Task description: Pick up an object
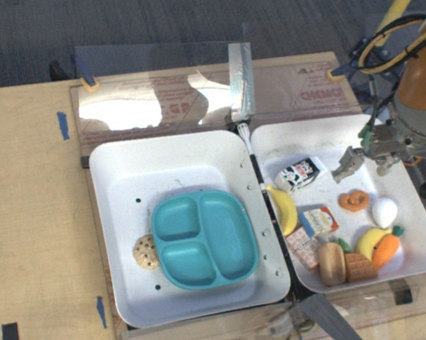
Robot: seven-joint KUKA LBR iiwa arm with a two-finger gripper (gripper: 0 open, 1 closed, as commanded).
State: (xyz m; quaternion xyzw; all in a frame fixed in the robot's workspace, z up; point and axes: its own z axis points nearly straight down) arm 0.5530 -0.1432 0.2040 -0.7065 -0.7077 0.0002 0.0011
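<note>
Worktop point(26, 229) of pale wood carries two shallow white bins side by side, and the divider between them serves as the landmark. Left of the divider sits the left bin point(112, 171), holding a teal sectioned plate point(204, 239) near its middle and a small cookie point(145, 252) touching the plate's far-left edge. Right of the divider sits the right bin point(422, 250), which holds the small things on offer for picking. Grey arm with its orange band point(424, 87) reaches in over that bin's far-right rim, and the pincer point(367, 159) hangs above the bin's upper part, well right of the divider, its fingers spread apart with nothing between them. Just right of the divider lies a banana point(284, 209), with a black-and-white milk carton point(299, 173) above it. Lower, near the divider, lie a flat snack packet point(319, 221), a brown bread roll point(331, 260) and a waffle point(358, 267). Farther right are an orange pretzel ring point(353, 201) just below the pincer, a white egg point(385, 213), a lemon point(370, 241) and an orange carrot point(387, 250) touching the lemon
</note>
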